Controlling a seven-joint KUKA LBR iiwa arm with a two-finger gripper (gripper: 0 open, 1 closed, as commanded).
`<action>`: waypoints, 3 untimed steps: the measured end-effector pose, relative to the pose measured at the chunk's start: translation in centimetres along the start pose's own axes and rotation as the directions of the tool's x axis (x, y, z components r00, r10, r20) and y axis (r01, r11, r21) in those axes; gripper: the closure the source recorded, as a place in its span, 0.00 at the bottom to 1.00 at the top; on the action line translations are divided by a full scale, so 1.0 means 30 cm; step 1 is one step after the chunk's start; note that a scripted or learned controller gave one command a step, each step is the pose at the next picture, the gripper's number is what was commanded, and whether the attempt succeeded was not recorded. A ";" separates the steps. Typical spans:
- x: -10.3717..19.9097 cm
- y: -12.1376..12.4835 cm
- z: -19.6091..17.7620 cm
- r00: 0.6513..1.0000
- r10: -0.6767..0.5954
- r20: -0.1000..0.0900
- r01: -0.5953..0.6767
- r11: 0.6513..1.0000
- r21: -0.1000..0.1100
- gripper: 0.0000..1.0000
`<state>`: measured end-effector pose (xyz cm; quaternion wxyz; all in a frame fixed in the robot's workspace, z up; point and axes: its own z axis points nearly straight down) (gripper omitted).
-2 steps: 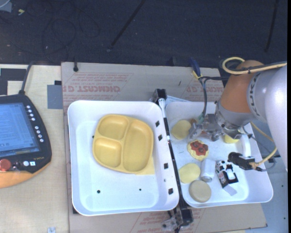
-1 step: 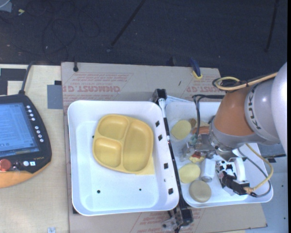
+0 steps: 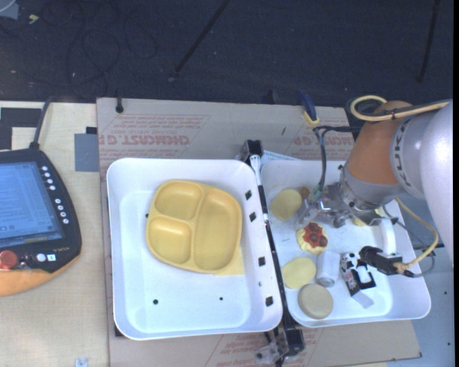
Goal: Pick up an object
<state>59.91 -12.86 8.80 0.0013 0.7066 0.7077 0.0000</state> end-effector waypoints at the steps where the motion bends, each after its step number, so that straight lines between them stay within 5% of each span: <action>1: 0.043 -0.160 -0.003 1.000 0.004 -0.002 -0.004 1.000 0.002 0.00; 2: -0.010 -0.007 0.000 1.000 -0.002 -0.001 0.002 1.000 0.001 0.00; 3: -0.008 -0.009 -0.038 1.000 -0.003 -0.004 0.003 1.000 0.001 1.00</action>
